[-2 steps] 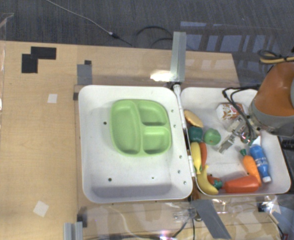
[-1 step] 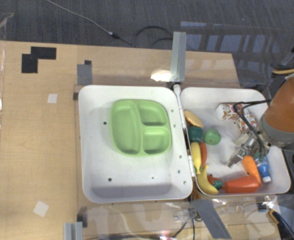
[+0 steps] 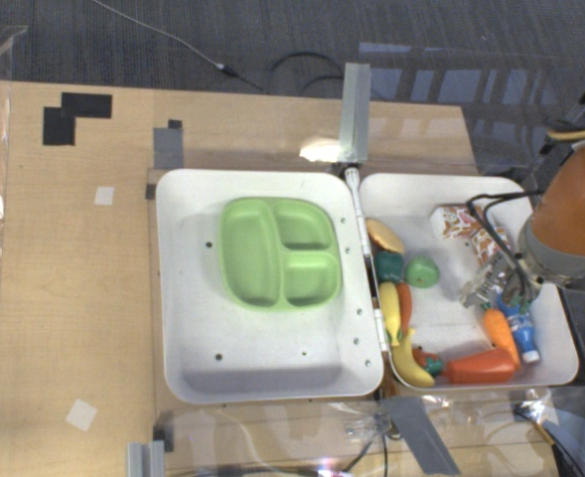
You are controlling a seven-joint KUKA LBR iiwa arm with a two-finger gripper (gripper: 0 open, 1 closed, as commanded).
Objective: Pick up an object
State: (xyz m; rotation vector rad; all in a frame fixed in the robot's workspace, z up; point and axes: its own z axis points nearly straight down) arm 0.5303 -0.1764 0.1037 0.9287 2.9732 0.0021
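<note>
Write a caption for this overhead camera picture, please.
Robot claw hovers over toy food in the right bin; a green divided plate sits in the left bin.

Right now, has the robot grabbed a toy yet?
Not that I can see. Done: the gripper is down inside the right bin, beside the small orange carrot. In hand: no toy shows between its fingers. Left: gripping one and lifting it out.

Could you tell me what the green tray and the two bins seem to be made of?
Green tray: likely moulded plastic, matte, with rounded compartments in one even colour. Left bin and right bin: probably plastic too, smooth white with rounded corners and a soft sheen.
</note>
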